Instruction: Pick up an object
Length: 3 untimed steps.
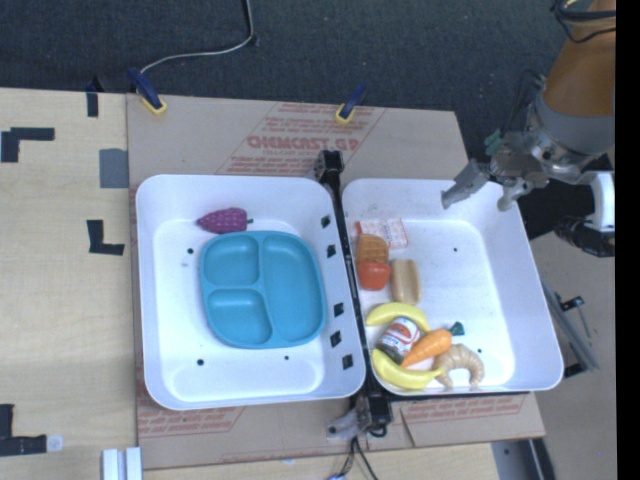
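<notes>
Bench (60,268) first, with its cardboard sheet (400,133), and on that we see two white bins side by side. The left bin (165,368) holds a blue divided plate (263,288) and a purple bunch of grapes (222,220) just above it. The right bin (500,298) carries the candidates for picking, all crowded along its left wall: a banana (398,318), a carrot (430,346), a pale croissant-like piece (462,365), a tan bread roll (405,280), an orange-red item (373,273) and a small packet (388,232).

The arm (580,78) enters from the right, and the gripper (484,186) hangs over the right bin's upper right rim, its two fingers spread wide apart with nothing between them, well apart from every object.

To do this step well, we judge the roll the best target, since it lies with some free floor on its right side. We would travel left and down the bin, turn the fingers across its narrow width, and descend straight. The banana, carrot and can-like thing (398,340) are touching, so a finger could wedge there.

The arm's upper part is cut off by the frame edge. We cannot make out what the orange-red item or the packet really are.
</notes>
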{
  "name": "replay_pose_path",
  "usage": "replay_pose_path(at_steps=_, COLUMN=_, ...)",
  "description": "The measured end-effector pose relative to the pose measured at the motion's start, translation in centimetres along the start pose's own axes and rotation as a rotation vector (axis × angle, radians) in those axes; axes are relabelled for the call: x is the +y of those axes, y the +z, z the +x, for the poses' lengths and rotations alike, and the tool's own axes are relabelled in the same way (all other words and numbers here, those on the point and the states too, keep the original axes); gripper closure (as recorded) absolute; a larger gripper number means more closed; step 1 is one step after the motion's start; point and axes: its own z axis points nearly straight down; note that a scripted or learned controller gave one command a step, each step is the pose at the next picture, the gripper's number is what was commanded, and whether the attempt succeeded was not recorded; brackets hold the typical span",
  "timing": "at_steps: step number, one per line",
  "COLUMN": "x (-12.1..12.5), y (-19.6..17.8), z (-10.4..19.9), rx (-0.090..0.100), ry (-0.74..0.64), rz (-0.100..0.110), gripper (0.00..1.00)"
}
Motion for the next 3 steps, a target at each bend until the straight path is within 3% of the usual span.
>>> replay_pose_path(at_steps=1, x=-2.2, y=13.7, z=3.4, rx=0.001, ry=0.000, rz=0.003, gripper=0.00)
replay_pose_path(at_steps=2, x=-2.5, y=18.8, z=5.4, rx=-0.001, ry=0.001, rz=-0.004, gripper=0.00)
replay_pose_path(at_steps=3, x=1.3, y=18.8, z=5.4, rx=0.000, ry=0.001, rz=-0.004, gripper=0.00)
